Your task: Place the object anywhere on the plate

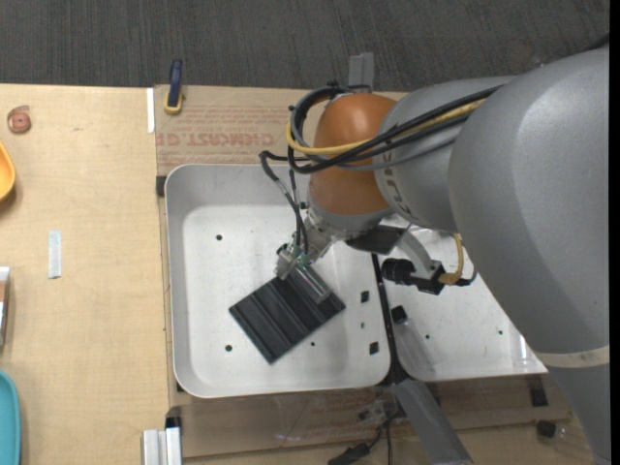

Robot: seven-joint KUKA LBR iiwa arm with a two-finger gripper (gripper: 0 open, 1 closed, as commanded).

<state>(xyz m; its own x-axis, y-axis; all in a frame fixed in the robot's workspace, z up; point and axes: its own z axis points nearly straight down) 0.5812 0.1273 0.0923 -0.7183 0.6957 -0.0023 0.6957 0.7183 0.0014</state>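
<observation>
A black ribbed rectangular plate lies tilted on the floor of the left white bin. My gripper hangs right over the plate's upper right corner, below the orange band of the arm. A small greenish and grey bit shows at the gripper's tip, too small to identify. The wrist hides most of the gripper from this camera.
The right bin is largely covered by the grey arm. A black cable with a yellow-tagged connector hangs over the divide between the bins. On the wooden bench to the left lie a small white strip and an orange item.
</observation>
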